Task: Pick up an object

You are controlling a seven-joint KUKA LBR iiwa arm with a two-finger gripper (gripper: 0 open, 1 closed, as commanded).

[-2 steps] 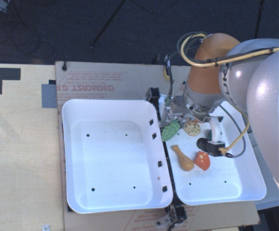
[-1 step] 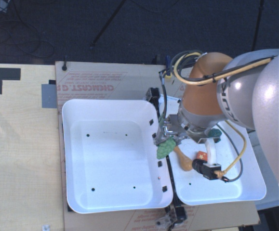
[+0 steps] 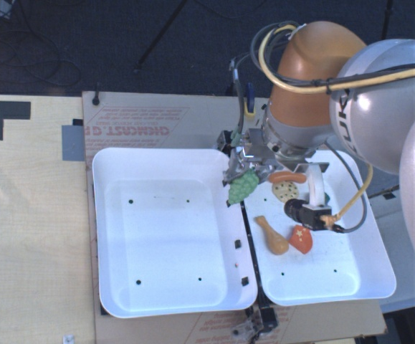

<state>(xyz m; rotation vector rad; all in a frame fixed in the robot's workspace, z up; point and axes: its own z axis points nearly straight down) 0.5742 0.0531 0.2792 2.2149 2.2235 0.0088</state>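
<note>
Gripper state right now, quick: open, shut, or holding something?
Gripper: cannot tell. It sits over the divide between the two bins, right above a green leafy object; a grasp cannot be confirmed.

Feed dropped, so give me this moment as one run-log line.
gripper: over bin divider | green toy: at its tip, grasp unclear | right bin: drumstick, strawberry

The arm (image 3: 336, 99) reaches in from the right over the two white bins. Its claw (image 3: 244, 169) sits at the divide between the left bin (image 3: 121, 264) and right bin (image 3: 365, 278), with a green toy (image 3: 244, 187) at its tip. In the right bin lie a tan drumstick (image 3: 272, 235), a red strawberry (image 3: 301, 239), an orange piece (image 3: 290, 178) and a speckled round slice (image 3: 284, 190).
</note>
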